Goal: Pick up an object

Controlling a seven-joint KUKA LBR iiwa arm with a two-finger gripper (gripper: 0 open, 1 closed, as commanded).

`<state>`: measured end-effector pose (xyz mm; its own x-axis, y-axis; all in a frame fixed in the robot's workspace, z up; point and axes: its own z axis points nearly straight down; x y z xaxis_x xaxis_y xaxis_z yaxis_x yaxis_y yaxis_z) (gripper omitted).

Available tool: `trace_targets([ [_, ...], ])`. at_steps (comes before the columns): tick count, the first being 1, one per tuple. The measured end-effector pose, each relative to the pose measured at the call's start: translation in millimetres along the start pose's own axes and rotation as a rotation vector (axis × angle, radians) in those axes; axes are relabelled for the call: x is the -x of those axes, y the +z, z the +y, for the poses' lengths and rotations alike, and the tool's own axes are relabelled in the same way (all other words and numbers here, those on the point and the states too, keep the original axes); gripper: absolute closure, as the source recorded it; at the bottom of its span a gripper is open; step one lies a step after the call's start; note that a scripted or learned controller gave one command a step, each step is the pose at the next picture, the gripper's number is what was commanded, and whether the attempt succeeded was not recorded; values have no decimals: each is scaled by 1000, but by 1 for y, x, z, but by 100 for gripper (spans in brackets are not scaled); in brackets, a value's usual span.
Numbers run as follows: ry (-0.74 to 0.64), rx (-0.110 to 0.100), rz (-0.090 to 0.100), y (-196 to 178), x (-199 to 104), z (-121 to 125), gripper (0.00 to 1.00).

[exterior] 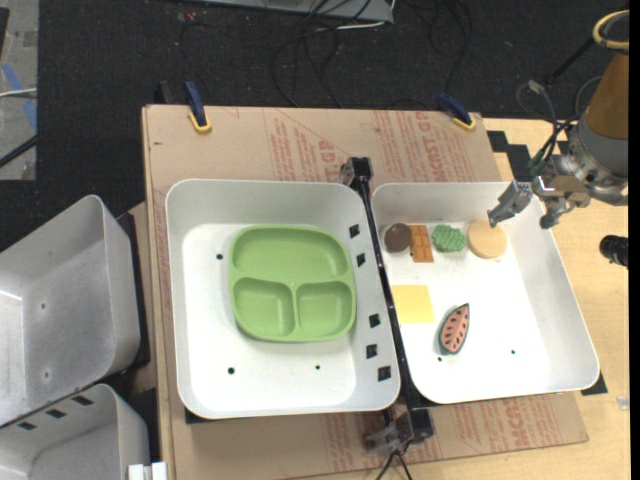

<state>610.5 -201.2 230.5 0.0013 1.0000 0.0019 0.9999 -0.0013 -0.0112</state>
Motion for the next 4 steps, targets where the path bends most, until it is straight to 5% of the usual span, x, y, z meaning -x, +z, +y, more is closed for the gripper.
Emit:
trace_targets([
  [1,-3,12,-3,-7,0,3,0],
  [4,-1,7,-1,141,10,11,0],
])
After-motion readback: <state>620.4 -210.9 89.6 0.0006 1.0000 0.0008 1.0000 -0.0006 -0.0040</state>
